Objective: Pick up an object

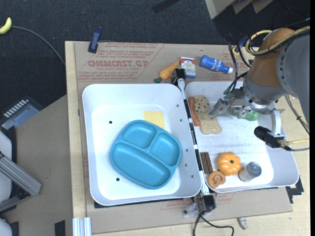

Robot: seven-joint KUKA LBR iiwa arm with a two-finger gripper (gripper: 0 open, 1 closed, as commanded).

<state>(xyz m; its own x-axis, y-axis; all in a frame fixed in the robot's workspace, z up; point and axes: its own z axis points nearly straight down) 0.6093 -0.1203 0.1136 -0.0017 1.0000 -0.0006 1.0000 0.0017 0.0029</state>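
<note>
Arm over the right bin, gripper low beside the toast.

The gripper point(221, 107) hangs in the right bin point(283, 173), its grey fingers point(215, 109) slightly parted and holding nothing, tips just above the toast point(210, 127). Relative to the toast: a cracker point(200, 103) lies just behind, a pumpkin point(230, 163) well in front, a donut point(215, 179) and a grey cap point(252, 170) beside the pumpkin. A blue plate point(144, 153) fills the left bin point(98, 112).

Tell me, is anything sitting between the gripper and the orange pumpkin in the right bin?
Nothing visible does. The gripper is over the tan bread slices near the bin's left wall; bare white floor lies between there and the pumpkin.
</note>
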